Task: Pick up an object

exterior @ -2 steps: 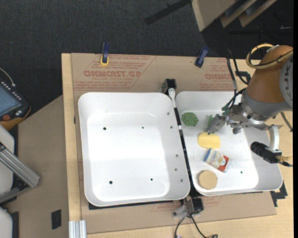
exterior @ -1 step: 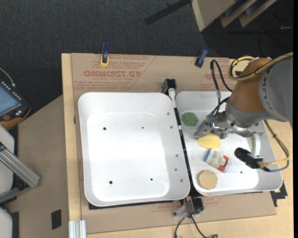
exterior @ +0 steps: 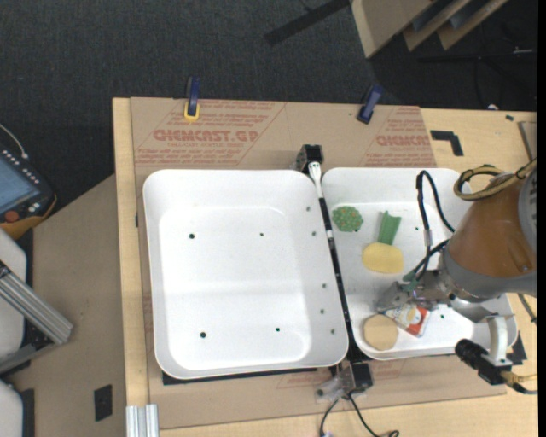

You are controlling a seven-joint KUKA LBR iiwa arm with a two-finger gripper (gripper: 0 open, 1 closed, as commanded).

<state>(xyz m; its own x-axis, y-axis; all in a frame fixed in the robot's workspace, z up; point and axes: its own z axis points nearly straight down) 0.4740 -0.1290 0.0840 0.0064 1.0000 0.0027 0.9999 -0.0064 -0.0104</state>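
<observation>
Gripper: you cannot tell its state; it hangs low over a red-and-white item.
Item: looks light, small; take its middle.
Tan disc: just beside.

A brown-paper-covered bench stands on dark carpet floor, with a wooden structure at top right.

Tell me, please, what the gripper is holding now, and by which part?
It cannot be told. The gripper is low in the right bin, at a small red and white object, but a hold is not visible.
</observation>
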